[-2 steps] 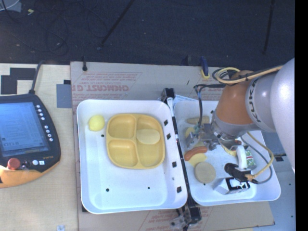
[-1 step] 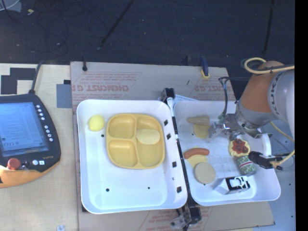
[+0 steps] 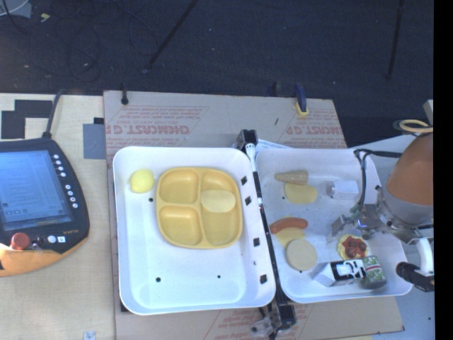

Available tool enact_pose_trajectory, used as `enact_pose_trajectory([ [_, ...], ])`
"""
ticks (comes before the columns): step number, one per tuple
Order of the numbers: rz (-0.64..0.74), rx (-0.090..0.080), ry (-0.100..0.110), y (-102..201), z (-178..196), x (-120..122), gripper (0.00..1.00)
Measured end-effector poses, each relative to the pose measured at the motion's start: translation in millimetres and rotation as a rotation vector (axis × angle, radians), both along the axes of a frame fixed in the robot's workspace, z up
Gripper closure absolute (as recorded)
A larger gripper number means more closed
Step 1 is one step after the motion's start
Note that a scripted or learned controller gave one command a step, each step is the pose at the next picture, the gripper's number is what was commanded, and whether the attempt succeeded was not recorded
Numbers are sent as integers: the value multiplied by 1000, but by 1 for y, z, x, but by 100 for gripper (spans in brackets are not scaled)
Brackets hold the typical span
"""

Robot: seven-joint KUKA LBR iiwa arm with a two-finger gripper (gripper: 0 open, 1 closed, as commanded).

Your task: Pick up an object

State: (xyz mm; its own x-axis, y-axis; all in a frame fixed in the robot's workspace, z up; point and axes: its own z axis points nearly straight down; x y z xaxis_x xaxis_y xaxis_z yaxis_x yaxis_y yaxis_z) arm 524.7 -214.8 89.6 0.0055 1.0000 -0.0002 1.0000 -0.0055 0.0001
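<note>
We are looking down on two white bins sitting side by side on cardboard. We are taking the yellow divided plate [image 3: 199, 207] in the left bin [image 3: 141, 282] as our landmark. A pale yellow disc [image 3: 218, 201] is lying in the plate's upper right compartment. A yellow ball [image 3: 141, 181] is resting just left of the plate, near its upper corner.

Right of the plate, across the divider, the right bin [image 3: 311, 296] is holding the loose pieces: a tan bread-like piece [image 3: 291, 177] and a yellow slice [image 3: 301, 193] up top, a red sausage-like piece [image 3: 289, 224] lower, and a cream round [image 3: 301, 254] below that. Farther right of the plate, a small round toy with red topping [image 3: 353, 247] is lying beside a dark labelled packet [image 3: 355, 271].

The arm is reaching in far right of the plate, and the gripper [image 3: 356, 222] is hovering just above the red-topped toy. We are seeing metal parts there, but we cannot tell how far the fingers are parted, and nothing is visibly held.

Far left of the plate, a control pendant [image 3: 39, 200] is lying on the bench
</note>
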Motion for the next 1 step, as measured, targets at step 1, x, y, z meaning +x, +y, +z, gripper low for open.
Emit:
enact_pose_trajectory([
  [1, 3, -1, -5, 1, 1, -48, 0],
])
